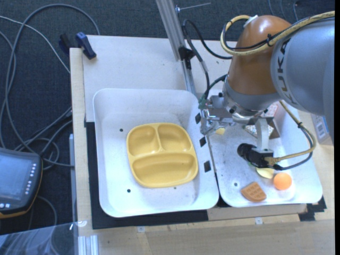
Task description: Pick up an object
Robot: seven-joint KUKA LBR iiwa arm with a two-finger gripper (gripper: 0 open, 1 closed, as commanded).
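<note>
The grey arm (pixel 308 57), with its orange band (pixel 257 52), is seen nearest the lens, reaching in from the right above the right bin (pixel 229 170). Below the band the gripper (pixel 213 121) is hung low over the far left part of that bin, close to the edge where the two bins meet. Whether it is released or clenched cannot be told, as its tip is hidden under the wrist, and nothing is seen to be held by it.

Just under the gripper a small pale yellow scrap (pixel 220 131) is glimpsed on the bin floor. Behind the wrist, part of a pink and white packet (pixel 274 112) is seen, mostly covered by the arm. Towards the near right corner of the same bin three small things are gathered, well apart from the gripper: a yellow piece (pixel 264 172), partly hidden; an orange ball (pixel 282 181) just beside it; and a brown ridged piece (pixel 253 192) near the front rim.

In the left bin (pixel 109 137) a yellow divided plate (pixel 162 155) is laid flat near the middle, with three compartments facing up.

On the pale bench (pixel 133 62) beyond the bins a blue clamp (pixel 85 44) is fixed at the far left corner, and a slanted metal post (pixel 167 15) is mounted behind the bins. On the dark floor at the left, cables (pixel 32 62) are looped and a handheld control unit (pixel 17 184) is laid.
</note>
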